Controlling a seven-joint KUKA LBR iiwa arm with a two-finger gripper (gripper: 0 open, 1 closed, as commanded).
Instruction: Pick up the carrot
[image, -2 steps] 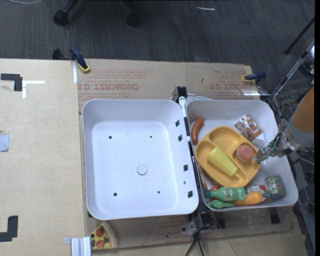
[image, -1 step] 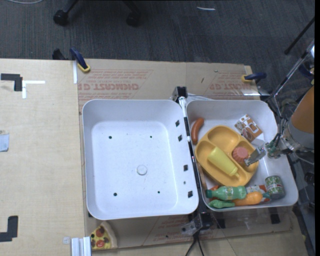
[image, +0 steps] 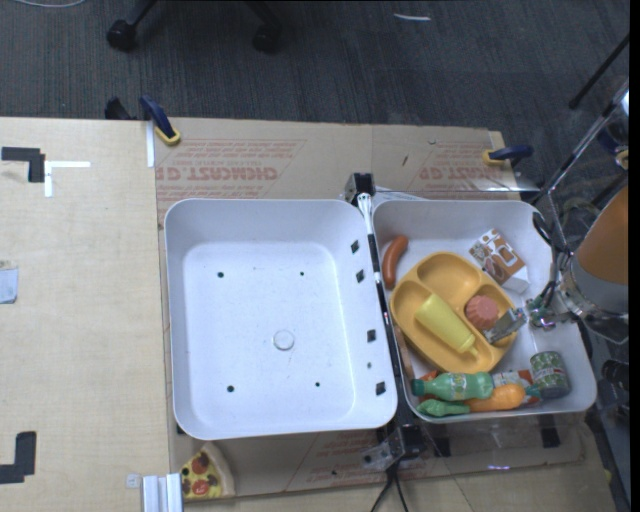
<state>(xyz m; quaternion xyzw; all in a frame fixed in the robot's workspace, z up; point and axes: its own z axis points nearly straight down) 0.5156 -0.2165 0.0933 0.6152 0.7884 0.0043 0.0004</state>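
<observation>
Camera view puts the metal two-finger gripper (image: 510, 322) low over the right shallow white plastic bin (image: 440, 212), at the right rim of the yellow divided plastic plate (image: 432, 282), with the grey arm and its orange band (image: 608, 245) leaning in from the right edge. Whether the jaws stand apart or closed I cannot tell; nothing shows between them. The tip sits just beside a round pinkish-red toy food piece (image: 481, 309) on the plate, which also carries a pale yellow block (image: 444, 322).

The orange toy carrot (image: 503, 398) lies below the plate along the bin's near wall, touching a green plastic bottle (image: 455, 385) and above a green pea-pod-like toy (image: 442, 407). It is crowded on its left side, so I judge a grasp from above across its free right half most promising. A small grey-green tin can (image: 548, 372) stands just right of it, and a red toy sausage (image: 393, 258) leans by the divider. A brown-and-white snack packet (image: 498, 255) rests near the far corner.

The left shallow white plastic bin (image: 190, 330) holds a small white disc (image: 284, 341). Both bins sit on brown printed cardboard (image: 270, 162) held by blue-and-yellow clamps (image: 160, 120) on a pale wooden bench (image: 75, 330). A toy pizza slice (image: 203, 474) lies beside the left bin's near corner. Dark carpet (image: 330, 70) lies beyond.
</observation>
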